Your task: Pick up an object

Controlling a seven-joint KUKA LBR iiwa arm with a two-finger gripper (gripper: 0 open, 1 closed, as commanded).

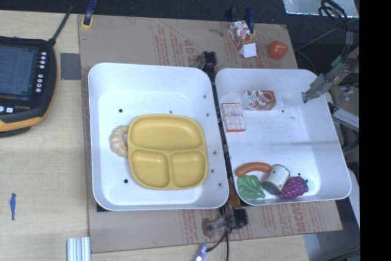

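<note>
Scanning from the left, a yellow divided tray [166, 151] fills much of the left bin [104, 79], with a pale bun-like toy [118, 140] tucked against its left edge; both look light, but the tray is broad and flat, a poor fit for a two-finger pinch. In the right bin [317, 150], a small red-and-white packet [233, 117] lies flat just beside the dividing wall, and a second printed packet [259, 99] sits near it toward the back. Flat, thin and probably slick, they offer only their edges. Along the front wall huddle a green leaf toy [250, 187], an orange sausage [253, 167], a small tin can [278, 178] lying tilted, and purple grapes [294, 187], all touching or nearly so. The sausage seems the best pick: light, stiff, rounded, and graspable across its narrow middle, though its neighbours crowd it. The tool [314, 88] hovers at the right bin's far right rim, well apart from every item, grasping nothing; whether it is released or clenched I cannot tell.
</note>
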